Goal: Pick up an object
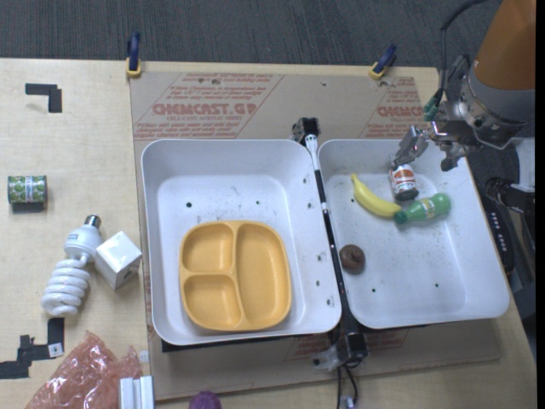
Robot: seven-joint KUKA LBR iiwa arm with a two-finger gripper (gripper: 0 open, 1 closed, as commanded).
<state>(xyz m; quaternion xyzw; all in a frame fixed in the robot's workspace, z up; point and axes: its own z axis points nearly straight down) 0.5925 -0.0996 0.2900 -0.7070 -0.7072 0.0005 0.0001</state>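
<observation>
Gripper (412, 147), upper right of frame, fingers spread and holding nothing. Small brown bottle (404, 181) stands just below it, banana (375, 198) lower-left.

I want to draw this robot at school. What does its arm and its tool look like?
The arm is fat and round, orange on top with a grey band below. Black cables loop beside it. The tool is small, made of shiny silver metal, with a tiny green part on its left side. It has thin metal fingers at the end.
</observation>
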